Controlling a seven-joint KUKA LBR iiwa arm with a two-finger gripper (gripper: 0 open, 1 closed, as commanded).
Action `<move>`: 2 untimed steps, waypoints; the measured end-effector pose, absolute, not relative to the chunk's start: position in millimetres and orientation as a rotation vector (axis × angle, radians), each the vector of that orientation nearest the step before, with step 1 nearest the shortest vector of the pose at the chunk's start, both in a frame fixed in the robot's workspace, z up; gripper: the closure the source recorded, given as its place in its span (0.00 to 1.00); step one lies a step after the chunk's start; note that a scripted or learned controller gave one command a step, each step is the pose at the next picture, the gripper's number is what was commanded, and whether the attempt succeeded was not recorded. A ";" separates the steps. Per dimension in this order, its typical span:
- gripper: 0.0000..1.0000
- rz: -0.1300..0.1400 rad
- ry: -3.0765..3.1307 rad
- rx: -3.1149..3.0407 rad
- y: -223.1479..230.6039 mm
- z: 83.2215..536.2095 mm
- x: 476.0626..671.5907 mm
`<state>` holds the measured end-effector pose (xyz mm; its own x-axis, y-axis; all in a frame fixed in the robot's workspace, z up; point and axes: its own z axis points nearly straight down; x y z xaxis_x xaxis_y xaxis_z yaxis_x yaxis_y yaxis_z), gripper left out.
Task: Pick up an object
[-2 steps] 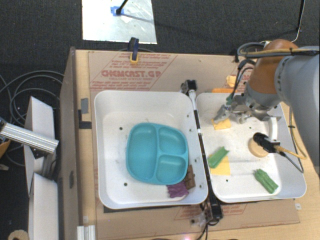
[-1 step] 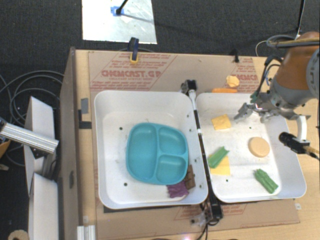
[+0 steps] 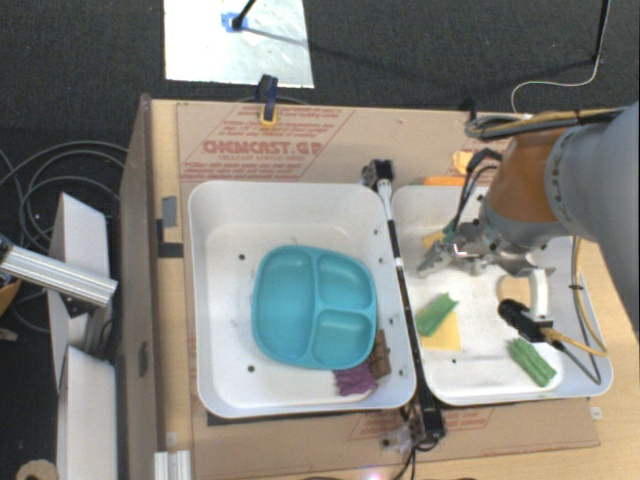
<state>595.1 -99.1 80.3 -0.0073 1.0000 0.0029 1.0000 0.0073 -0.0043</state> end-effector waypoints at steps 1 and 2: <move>0.00 -0.010 -2.235 -2.219 -94.3 86.2 672.5; 0.00 0.000 -2.223 -2.221 -103.2 84.7 657.7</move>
<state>657.7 -103.2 84.7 -0.0008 1.0000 -0.0007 1.0000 0.0008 0.0010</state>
